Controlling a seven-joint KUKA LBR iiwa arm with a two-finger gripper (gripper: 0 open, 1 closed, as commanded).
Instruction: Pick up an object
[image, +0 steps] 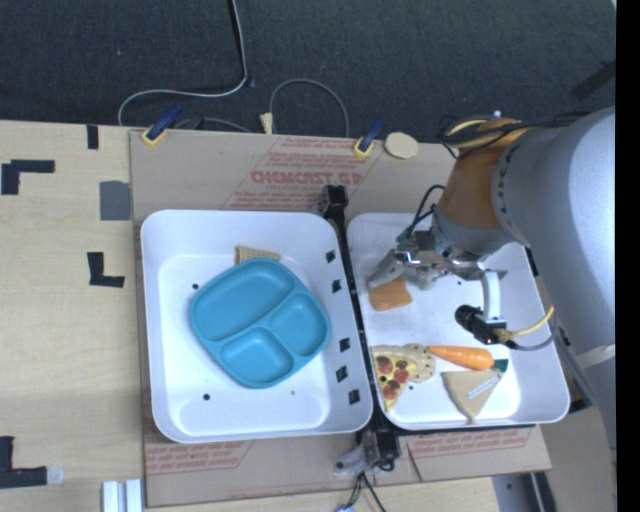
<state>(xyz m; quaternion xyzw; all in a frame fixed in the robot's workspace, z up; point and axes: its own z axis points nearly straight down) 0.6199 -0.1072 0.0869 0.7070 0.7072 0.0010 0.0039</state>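
Reaching down into the right bin (540, 300), with the gripper (392, 268) low over the tan bread-like piece (390, 294) near that bin's left wall. Touching or just above that piece; hard to tell which. Fingers (383, 270) pointing left and down toward it, spread too blurred to call wide or narrow, nothing plainly between them. Probably the approach step, grasp not yet made. Next: settling squarely over the piece, closing on it, then lifting straight up, clear of the divider. Also in that bin: pizza slice (400, 368), carrot (463, 355), pale wedge (470, 388). In the left bin (170, 330), a blue divided plate (260, 322).
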